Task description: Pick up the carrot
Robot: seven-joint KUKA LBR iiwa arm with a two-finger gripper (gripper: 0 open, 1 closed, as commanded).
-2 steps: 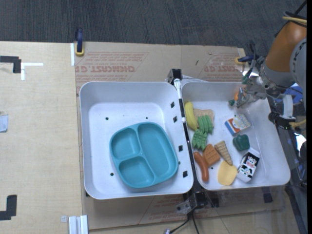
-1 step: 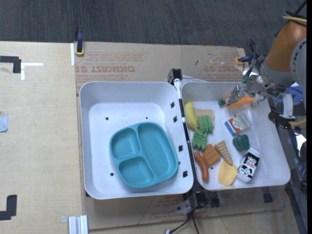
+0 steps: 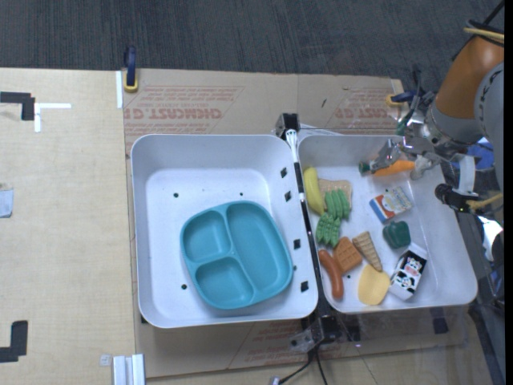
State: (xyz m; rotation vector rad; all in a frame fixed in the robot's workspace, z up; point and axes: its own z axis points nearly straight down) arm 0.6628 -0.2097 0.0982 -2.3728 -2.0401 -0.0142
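Observation:
The carrot [image 3: 393, 167] is orange with a green leafy top pointing left, and it lies at the far end of the right bin [image 3: 461, 291]. My gripper [image 3: 407, 152] hangs directly over the carrot's thick right end, touching or nearly touching it. The grey arm with its orange band [image 3: 469, 74] reaches in from the upper right. From this slant I cannot make out whether the carrot is gripped.
Toy foods crowd the right bin: a yellow corn cob [image 3: 311, 191], green pods [image 3: 338, 205], a sausage [image 3: 330, 273], a green pepper [image 3: 396, 233], a small carton [image 3: 390, 204] and a milk carton [image 3: 409, 275]. A teal divided plate [image 3: 235, 253] sits in the left bin [image 3: 152, 215].

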